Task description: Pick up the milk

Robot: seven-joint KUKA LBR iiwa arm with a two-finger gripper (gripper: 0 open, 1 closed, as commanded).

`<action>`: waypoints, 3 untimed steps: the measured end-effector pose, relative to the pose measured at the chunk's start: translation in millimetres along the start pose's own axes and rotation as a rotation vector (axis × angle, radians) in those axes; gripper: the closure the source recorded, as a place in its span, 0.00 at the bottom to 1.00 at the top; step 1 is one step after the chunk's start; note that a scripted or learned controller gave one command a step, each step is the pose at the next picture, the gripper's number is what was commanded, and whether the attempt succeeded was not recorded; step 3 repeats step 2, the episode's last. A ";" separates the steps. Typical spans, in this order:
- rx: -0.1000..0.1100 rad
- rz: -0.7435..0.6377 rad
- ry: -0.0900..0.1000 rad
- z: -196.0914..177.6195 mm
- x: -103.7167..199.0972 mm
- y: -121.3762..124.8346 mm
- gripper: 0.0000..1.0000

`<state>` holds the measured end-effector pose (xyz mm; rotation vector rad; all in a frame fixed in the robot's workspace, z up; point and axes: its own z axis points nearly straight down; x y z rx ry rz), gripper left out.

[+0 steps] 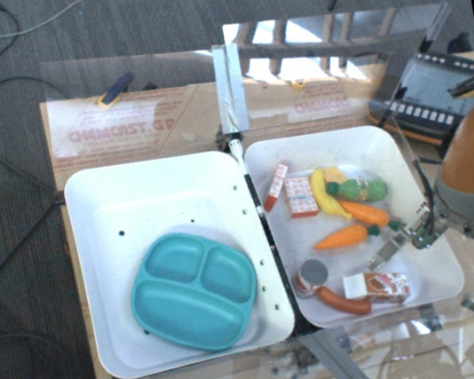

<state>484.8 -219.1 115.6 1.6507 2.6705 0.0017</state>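
At right bin's edge, gripper jaws' state unclear, milk carton's print blurred

We see the desk, its brown top printed with red lettering, carrying two shallow white bins side by side. The right bin lies directly beneath the gripper; the left bin sits well to the gripper's left, its rim touching the right bin's.
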 end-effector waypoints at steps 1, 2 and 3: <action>-0.009 -0.127 -0.018 4.1 8.2 9.0 0.00; -0.014 -0.100 -0.018 24.4 77.3 45.2 0.00; -0.014 -0.100 -0.018 24.4 77.3 45.2 0.00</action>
